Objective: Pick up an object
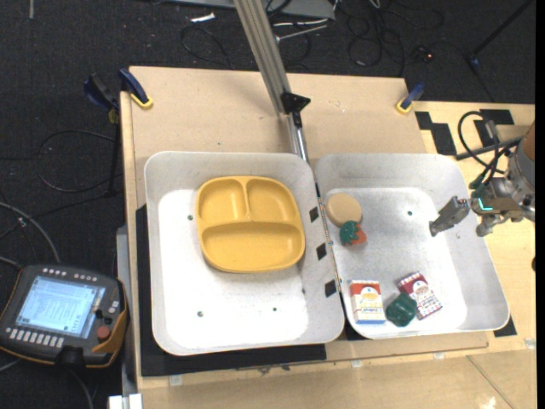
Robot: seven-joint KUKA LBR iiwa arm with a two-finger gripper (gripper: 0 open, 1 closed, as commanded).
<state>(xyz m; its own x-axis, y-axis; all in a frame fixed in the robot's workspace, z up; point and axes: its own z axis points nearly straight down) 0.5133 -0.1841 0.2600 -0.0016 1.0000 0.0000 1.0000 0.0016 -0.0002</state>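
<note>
My gripper (467, 214) hangs over the right bin (443, 173), near its right rim; finger state: cannot tell, nothing seen held. Target candidate: small carton (367, 302) at the bin's near edge. Likely light, stiff, slick card; grasp across its narrow sides.

So the gripper (464, 217) is hovering over the right bin (443, 177) near its right edge, nothing between its fingers. That bin's got a tan round block (344, 208) touching a small green-and-orange toy (352, 234), plus a white carton (367, 302), a dark green lump (400, 311) and a red packet (420, 294) up front. Left bin (170, 254) holds a yellow divided plate (250, 224).
</note>
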